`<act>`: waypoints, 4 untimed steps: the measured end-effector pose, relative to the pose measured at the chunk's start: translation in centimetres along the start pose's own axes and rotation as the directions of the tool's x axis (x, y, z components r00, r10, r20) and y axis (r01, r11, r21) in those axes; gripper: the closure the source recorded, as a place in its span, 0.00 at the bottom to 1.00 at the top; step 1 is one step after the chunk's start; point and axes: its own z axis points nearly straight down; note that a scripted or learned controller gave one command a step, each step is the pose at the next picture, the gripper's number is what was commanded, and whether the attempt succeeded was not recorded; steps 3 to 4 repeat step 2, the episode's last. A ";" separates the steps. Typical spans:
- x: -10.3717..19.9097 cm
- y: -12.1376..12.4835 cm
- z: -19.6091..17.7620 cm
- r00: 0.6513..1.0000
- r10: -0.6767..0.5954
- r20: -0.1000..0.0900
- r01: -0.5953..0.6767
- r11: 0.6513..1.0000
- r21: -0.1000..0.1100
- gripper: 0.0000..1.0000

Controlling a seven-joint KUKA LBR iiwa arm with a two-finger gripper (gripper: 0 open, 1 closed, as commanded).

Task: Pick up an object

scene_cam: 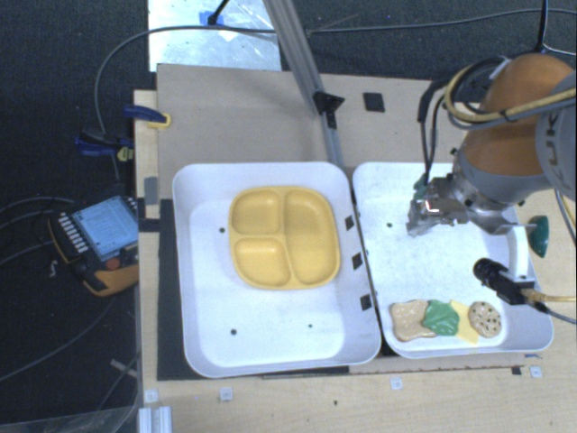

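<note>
1. Two shallow white bins sit side by side on the tabletop (234, 106): the left bin (185, 269) and the right bin (397, 269), their inner rims touching.
2. Four small things lie in a row along the near edge of the right bin: a tan toast-shaped piece (410, 319), a green piece (441, 317), a yellow slice (466, 329) and a round speckled cookie (485, 317).
3. The toast-shaped piece lies furthest left. The green piece overlaps its right side, the yellow slice shows from under the green piece, and the cookie lies just beside the slice at the right end.
4. The arm (518, 124) reaches over the right bin from the right, its orange band above the bin's far right part.
5. The pincer (422, 213) is over the far left part of the right bin, near the inner rim, above bare white floor.
6. Whether the pincer is open or closed cannot be told from this slant, and nothing can be seen held in it.
7. The row of four things lies well apart from the pincer, toward the near edge of the bin. The toast-shaped piece is the closest, almost straight below the pincer in the picture, and the cookie is the furthest, off to the right.
8. A yellow divided plate (284, 237) with three compartments lies flat in the far middle of the left bin.
</note>
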 end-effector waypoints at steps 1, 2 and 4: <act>4.6 -1.3 -0.3 1.000 0.000 -0.001 0.000 1.000 0.002 1.00; 10.5 -2.6 -0.8 1.000 -0.001 -0.001 0.001 1.000 0.002 1.00; 10.5 -2.6 -0.8 1.000 -0.001 -0.001 0.001 1.000 0.002 1.00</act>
